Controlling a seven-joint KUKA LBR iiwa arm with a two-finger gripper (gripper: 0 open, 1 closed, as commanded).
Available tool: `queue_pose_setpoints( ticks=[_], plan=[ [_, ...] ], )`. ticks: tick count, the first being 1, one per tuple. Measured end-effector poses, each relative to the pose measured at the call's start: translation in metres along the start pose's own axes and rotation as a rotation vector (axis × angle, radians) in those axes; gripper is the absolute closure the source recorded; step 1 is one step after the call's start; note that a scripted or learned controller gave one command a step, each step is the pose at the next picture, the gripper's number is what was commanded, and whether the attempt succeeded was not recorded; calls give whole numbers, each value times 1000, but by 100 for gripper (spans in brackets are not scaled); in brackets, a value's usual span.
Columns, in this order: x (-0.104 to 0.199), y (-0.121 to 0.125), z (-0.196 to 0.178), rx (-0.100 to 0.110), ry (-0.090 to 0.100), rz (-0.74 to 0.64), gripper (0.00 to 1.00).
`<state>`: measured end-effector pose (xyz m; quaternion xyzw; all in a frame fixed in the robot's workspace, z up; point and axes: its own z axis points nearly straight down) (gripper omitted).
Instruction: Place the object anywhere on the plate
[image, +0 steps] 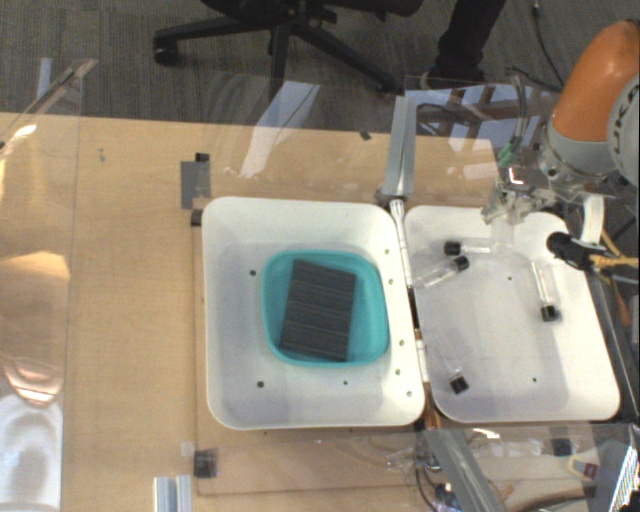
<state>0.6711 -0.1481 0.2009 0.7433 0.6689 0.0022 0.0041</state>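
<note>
The dark grey ribbed rectangular block (318, 310) lies flat on the teal square plate (372, 342), which sits in the left white bin (228, 300). Over the right white bin's (590, 380) far edge hangs the arm's jaws (515, 205); whether they're apart, I cannot tell.
</note>
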Motion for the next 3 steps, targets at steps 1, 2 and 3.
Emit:
queue_pose_setpoints(
  ticks=[1, 2, 3],
  plan=[
    [165, -18, -29, -2, 5, -113, 100],
    [270, -56, -8, 5, 5, -172, 100],
    [270, -56, -8, 4, 5, -171, 0]
  ],
)
